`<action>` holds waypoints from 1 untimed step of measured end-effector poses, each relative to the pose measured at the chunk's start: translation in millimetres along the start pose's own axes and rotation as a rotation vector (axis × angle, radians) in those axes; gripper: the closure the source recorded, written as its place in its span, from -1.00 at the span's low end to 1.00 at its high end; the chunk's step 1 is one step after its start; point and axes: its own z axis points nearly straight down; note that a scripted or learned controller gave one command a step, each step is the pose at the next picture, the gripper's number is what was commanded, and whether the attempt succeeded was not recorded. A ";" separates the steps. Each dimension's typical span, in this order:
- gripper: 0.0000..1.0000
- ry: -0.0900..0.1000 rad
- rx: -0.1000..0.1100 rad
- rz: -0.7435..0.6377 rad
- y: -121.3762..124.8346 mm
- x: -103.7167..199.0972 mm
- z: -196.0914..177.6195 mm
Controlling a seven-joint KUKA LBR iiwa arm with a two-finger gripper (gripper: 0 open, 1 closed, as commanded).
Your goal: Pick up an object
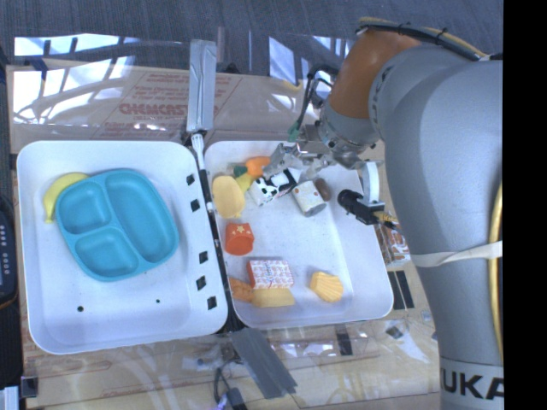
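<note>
Lettering "UKA" marks the arm (pixel 444 229); jaws (pixel 286 165) state unclear, over right bin (pixel 359 301).

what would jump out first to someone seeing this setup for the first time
The big grey arm with its orange band fills the right side, its gripper down at the far end of the right bin among small toys, next to a black-and-white toy cow. In the left bin a bright blue divided plate stands out, with a yellow banana tucked against its left edge.
</note>
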 end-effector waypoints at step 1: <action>-1.00 -0.015 -0.028 -0.129 9.1 23.8 33.7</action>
